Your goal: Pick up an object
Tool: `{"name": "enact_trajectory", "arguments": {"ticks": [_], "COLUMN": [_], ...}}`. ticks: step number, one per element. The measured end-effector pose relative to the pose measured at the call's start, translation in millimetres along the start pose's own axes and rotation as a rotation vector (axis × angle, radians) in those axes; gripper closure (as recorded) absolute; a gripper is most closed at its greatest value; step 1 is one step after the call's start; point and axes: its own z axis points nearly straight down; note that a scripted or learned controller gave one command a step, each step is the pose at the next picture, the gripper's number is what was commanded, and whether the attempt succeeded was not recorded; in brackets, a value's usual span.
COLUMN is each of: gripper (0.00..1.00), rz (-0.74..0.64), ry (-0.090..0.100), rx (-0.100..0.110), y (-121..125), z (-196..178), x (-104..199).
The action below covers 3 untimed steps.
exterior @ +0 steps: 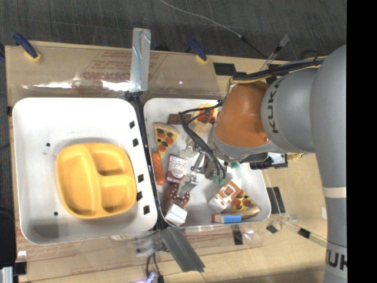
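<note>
Arm (277, 117) is down over the right bin (259, 184), gripper (203, 167) among the clutter; grip state impossible to tell. Pizza slice (165, 137) lies by the divider, carton (227, 196) nearby. Yellow tray (97, 178) fills the left bin (35, 122).

A dark ribbed floor (88, 10) is lying beyond the table (297, 217), whose light wooden top is carrying black tape marks. A thin white cable (194, 15) is trailing across that floor. Blue clamps (26, 46) are gripping the table's far edge.

small toys (177, 170) | jumbled | right bin (259, 188) | pizza slice (165, 137) flat
</note>
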Motion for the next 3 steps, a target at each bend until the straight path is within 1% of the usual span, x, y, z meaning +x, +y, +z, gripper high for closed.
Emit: {"name": "enact_trajectory", "arguments": {"ticks": [1, 2, 3], "gripper": [0.0, 0.0, 0.0], "rz": [-0.084, -0.269, -0.016], "ry": [-0.004, 0.0, -0.006], "rx": [0.004, 0.001, 0.006], "y": [15.9, 7.6, 23.5], "z": [-0.5, 0.2, -0.4], "x": [6.5, -23.3, 9.8]}}
